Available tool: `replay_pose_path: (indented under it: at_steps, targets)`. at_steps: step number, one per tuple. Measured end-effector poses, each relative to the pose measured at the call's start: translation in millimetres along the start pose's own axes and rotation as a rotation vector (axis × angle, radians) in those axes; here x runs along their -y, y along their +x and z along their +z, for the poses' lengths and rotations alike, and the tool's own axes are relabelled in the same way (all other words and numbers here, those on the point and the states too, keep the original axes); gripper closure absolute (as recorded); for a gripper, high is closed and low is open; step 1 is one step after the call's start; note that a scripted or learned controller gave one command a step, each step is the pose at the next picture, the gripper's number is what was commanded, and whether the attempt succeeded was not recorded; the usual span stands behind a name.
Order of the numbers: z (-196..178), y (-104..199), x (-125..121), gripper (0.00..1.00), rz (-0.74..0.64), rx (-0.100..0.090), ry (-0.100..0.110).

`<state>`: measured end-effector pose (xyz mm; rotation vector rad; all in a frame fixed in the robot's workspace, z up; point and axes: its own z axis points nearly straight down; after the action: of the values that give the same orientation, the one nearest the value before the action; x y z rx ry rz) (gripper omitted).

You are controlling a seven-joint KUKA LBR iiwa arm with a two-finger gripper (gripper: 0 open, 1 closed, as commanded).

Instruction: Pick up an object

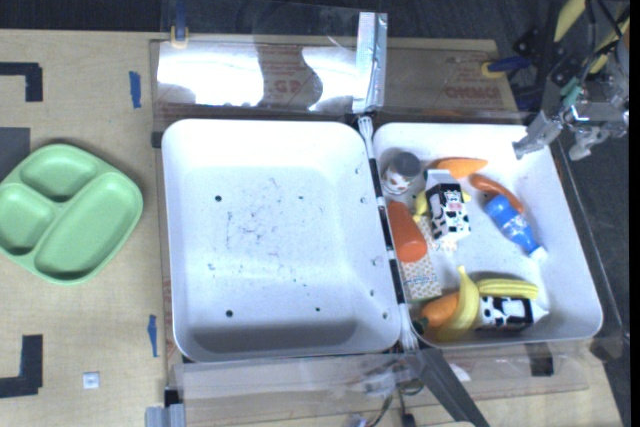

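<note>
Right bin (560, 215): shallow white plastic, rounded corners, glossy walls. All the objects sit in it, packed toward its left wall and front edge. Blue plastic bottle (512, 225) lies tilted near the bin's middle, apart from the rest. Orange carrot-shaped toy (458, 166) at the back, a second orange-red piece (487, 185) just beside it. Black-and-white cow-print box (448, 212) left of the bottle. Orange cylinder (406, 233) lies along the bin's left wall, a small grey round can (401, 166) behind it. Yellow banana (466, 298) curves up at the front, touching another cow-print box (505, 312) with a yellow strip on top.

Gripper (556, 136) hangs over the bin's back-right corner, above the rim, holding nothing; jaws spread or closed, can't tell.

Left of that bin: second white bin (200, 215), floor scuffed with faint blue marks. Further left, a green three-section plate (65, 212) on the light wood counter (80, 95). Clear plastic sheet (260, 65) stands behind. Dark carpet beyond the counter.

Open room: right half of the right bin around the bottle.
</note>
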<state>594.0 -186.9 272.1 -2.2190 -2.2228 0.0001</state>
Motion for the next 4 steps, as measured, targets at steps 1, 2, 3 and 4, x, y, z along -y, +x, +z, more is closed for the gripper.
replay_pose_path:
  at_steps: [1,2,3,4]
  targets:
    - [120.6,5.6,14.2,0.0,-0.128,0.001,-0.001]
    - [176.2,-24.1,2.9,0.0,-0.161,-0.006,-0.007]
    - [85.2,-2.7,48.7,0.0,-0.114,0.001,-0.002]
    - [177.1,-22.0,9.8,0.0,-0.247,0.0,-0.003]
